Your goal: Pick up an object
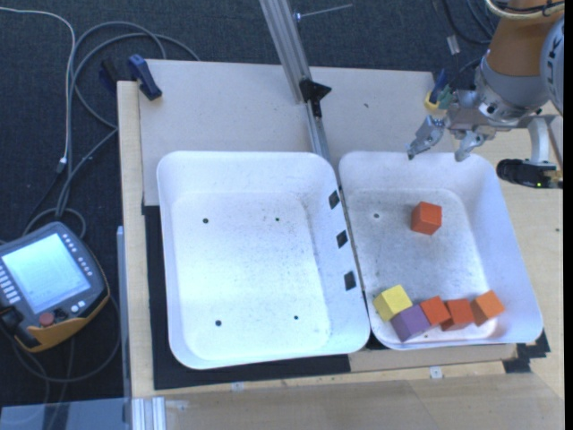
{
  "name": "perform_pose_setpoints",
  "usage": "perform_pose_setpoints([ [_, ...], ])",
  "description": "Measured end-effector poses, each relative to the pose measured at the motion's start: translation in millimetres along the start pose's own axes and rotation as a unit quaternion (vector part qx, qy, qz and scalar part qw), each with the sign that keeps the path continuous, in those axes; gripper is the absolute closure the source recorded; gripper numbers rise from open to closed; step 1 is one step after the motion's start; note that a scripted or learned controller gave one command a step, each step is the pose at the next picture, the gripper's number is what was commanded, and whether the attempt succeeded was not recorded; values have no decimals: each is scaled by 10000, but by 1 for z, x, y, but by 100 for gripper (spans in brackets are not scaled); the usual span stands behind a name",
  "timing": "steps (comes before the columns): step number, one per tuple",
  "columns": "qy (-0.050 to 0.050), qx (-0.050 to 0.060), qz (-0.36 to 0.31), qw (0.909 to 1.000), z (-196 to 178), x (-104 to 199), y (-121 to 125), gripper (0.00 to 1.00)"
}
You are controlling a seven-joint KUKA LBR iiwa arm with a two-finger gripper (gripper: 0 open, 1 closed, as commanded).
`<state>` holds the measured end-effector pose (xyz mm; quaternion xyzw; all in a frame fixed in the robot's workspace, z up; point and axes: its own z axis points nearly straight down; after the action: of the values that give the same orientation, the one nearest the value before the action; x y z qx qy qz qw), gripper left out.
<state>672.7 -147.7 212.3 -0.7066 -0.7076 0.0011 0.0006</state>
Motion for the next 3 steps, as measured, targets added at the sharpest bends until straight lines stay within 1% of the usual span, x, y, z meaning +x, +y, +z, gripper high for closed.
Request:
perform_pose_setpoints([
  [1,13,42,16,10000,116,-24,-40,0],
  [2,10,-28,2,10000,99,-22,-35,100],
  [3,11,-23,3,10000,99,-22,-36,0],
])
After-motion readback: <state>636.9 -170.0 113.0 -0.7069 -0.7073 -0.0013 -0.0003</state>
